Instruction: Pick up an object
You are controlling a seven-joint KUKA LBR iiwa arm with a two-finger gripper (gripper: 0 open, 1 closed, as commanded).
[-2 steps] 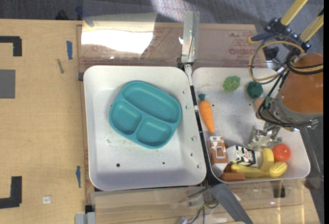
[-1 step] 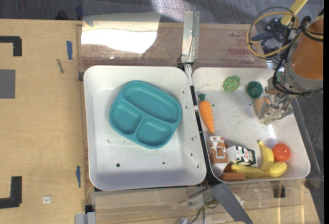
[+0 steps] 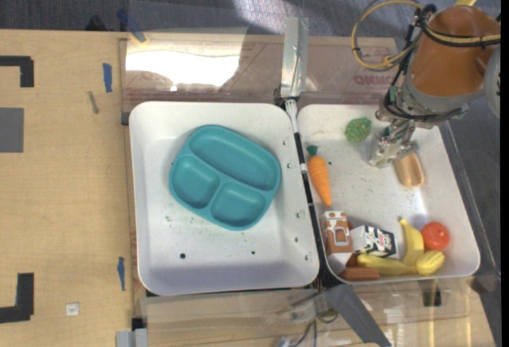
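A tan bread-like piece lies on the floor of the right bin, just below and slightly right of my claw, close enough that it may be touching the tip. Its long axis runs roughly up and down the frame, tilted a little, so my judgement is that a short shift toward it comes before any grasp. Whether my claw is spread or closed I cannot tell; nothing is seen gripped in it.

A green broccoli floret sits just left of my claw, about level with it, the other near candidate. Farther left and lower, an orange carrot lies along the bin's left wall, its length also up and down.

Well below my claw, the bin's near corner holds a cluster: a brown-and-white carton, a small black-and-white carton, yellow bananas and a red tomato.

Far left, a teal divided plate rests in the left bin on the worktop.
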